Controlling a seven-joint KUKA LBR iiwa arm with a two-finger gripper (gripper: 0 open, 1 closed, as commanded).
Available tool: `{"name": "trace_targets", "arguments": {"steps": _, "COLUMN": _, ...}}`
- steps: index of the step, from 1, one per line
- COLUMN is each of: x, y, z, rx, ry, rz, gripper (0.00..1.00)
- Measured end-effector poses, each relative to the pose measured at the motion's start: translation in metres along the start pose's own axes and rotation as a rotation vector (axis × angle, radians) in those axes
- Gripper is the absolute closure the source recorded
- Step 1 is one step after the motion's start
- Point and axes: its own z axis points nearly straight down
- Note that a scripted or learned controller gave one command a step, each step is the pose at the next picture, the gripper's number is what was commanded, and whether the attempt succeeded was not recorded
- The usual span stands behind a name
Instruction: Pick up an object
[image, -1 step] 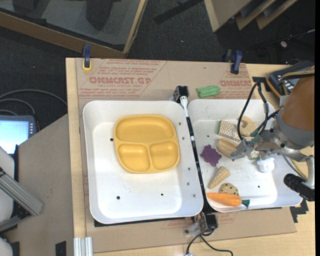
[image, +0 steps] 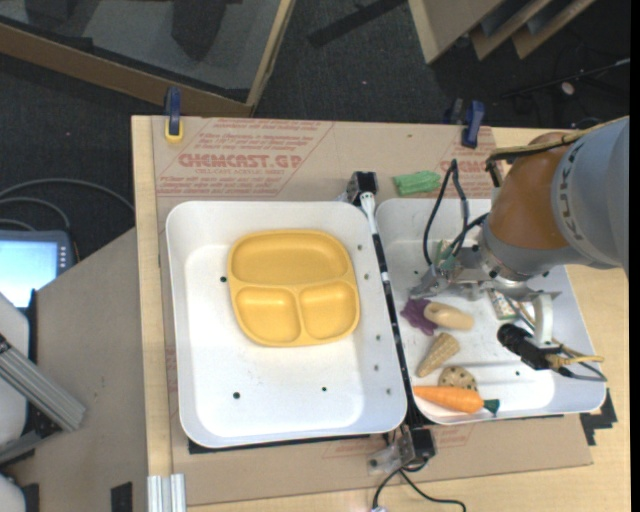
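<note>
Gripper (image: 443, 280) hovered low in the right bin (image: 565, 385), just above the purple toy vegetable (image: 415, 312) and pale toy potato (image: 450, 317) near the toy cone (image: 437, 353), apparently lined up for a pick, though whether it was released or clenched could not be told.

I work in a robotics lab, not a home. My bench is a sheet (image: 250, 150) covered in printed Chemcast protective paper, pinned at its far edge by blue clamps (image: 174, 112). Two white bins (image: 200, 330) sit side by side on it, and black cables (image: 440, 210) loop over the right one. Beyond the bench's left edge, a lit monitor (image: 30, 265) and an aluminium rail (image: 40, 385) stand over dark carpet (image: 100, 90). The food is plastic, like the toy carrot (image: 450, 399).
</note>
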Motion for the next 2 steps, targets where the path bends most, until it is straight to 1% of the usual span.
{"name": "trace_targets", "arguments": {"steps": 1, "x": 0.014, "y": 0.042, "z": -0.005, "rx": 0.003, "ry": 0.002, "rz": 0.0, "gripper": 0.0}}
{"name": "trace_targets", "arguments": {"steps": 2, "x": 0.011, "y": -0.029, "z": -0.005, "rx": 0.014, "ry": 0.004, "rz": 0.005, "gripper": 0.0}}
